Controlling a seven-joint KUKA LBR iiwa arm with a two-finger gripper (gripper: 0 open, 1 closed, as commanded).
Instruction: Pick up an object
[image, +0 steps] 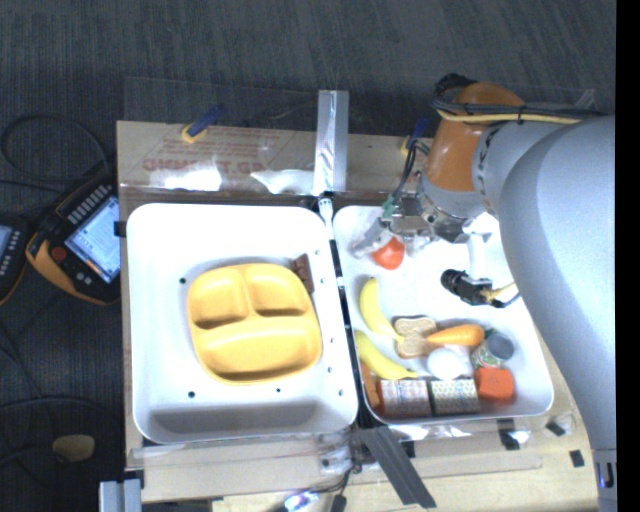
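**Robot hand above a red piece in the right bin**

A small red rounded piece (390, 256) lies at the upper left of the right bin (425, 290), near its far wall; it is roundish, so no long axis or pointing direction can be made out. The hand (398, 228) sits directly over it, at its upper edge; whether the hand is released or clenched cannot be told, nor whether it touches the piece. The grey arm (560, 200) with its orange band reaches in from the right.

Below the red piece, along the bin's left wall, lie two bananas (371, 305), both running lengthwise from far side to near side. To their right are one pale bread-like slice (412, 326), one carrot (458, 335) lying crosswise, one white egg-shaped thing (447, 362) and one grey-green round thing (494, 348); along the near wall stand two patterned packets (403, 396) side by side, with one orange-red block (494, 384) at their right.

The left bin (160, 300) holds one yellow divided tray (254, 320) with three compartments; one small brown piece (303, 268) touches its upper right corner. Both bins rest on the tabletop (230, 150).
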